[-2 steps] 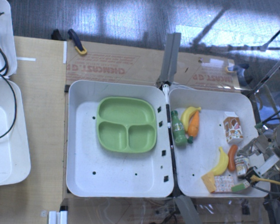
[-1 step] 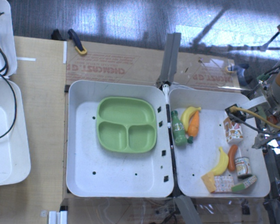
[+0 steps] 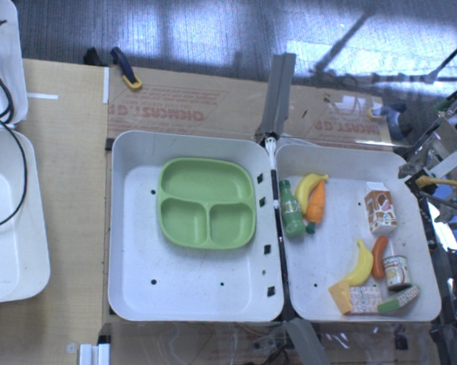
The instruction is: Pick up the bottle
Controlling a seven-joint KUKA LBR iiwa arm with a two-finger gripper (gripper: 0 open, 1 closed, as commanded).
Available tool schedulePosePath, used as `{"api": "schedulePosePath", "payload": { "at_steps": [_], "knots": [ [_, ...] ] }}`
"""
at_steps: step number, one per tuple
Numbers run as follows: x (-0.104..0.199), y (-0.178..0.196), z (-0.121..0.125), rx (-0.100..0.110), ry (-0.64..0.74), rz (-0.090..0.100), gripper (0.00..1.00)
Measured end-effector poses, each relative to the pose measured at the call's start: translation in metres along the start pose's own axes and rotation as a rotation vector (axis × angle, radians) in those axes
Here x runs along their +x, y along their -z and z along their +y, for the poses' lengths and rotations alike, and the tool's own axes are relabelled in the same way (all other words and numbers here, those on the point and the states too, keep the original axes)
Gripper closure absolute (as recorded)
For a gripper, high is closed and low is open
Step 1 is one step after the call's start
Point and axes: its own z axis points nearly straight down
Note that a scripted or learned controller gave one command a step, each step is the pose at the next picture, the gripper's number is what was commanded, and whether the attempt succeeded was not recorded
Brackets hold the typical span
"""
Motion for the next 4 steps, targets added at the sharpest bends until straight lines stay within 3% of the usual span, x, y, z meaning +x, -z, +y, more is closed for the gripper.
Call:
{"api": "schedulePosePath", "payload": {
  "at_steps": [1, 2, 3, 4],
  "knots": [
    [-0.009, 0.028, -0.011, 0.0, -0.124, -0.001, 0.0],
    [-0.047, -0.049, 0.016, 0.002, -0.341, -0.001, 0.0],
    [-0.059, -0.218, 0.01, 0.005, -0.323, 0.0, 0.0],
    [-0.096, -0.177, 0.027, 0.002, -0.332, 0.002, 0.0]
  ]
}}
